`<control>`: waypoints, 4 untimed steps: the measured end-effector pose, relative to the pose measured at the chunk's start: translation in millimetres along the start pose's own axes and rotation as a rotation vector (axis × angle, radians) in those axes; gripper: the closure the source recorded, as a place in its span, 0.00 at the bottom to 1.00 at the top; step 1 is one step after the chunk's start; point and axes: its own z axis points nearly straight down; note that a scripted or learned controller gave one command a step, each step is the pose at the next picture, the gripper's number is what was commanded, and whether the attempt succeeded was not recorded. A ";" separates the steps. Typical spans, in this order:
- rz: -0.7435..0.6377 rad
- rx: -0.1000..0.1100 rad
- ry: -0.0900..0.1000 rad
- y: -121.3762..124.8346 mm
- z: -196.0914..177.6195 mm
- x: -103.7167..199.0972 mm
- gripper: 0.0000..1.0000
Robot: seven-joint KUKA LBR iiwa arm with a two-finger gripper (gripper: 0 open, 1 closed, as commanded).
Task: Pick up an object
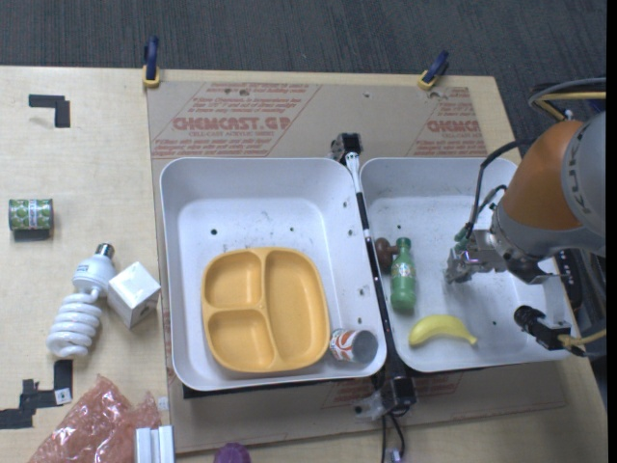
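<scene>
Upper centre, board (241,114): red print reads "CHEMCAST"
Right bin (424,186): green bottle (403,276) beside yellow banana (442,331), lower middle
Claw (465,263): right of bottle, grip unclear
Counter (77,162): pale wood, grey carpet beyond

Robotics lab test bench.
Grey-and-orange arm (554,186) over two white bins (183,258), clamped cardboard sheet (241,119), black tape markers (53,109), random test props like a bulb (79,307).
</scene>
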 end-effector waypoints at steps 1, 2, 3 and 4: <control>-0.002 0.000 0.000 41.9 -0.2 -79.5 1.00; -0.002 0.001 0.000 40.5 0.0 -79.3 1.00; -0.001 0.001 0.000 31.1 -16.4 -79.4 1.00; 0.000 0.001 0.001 12.4 -0.1 -79.4 1.00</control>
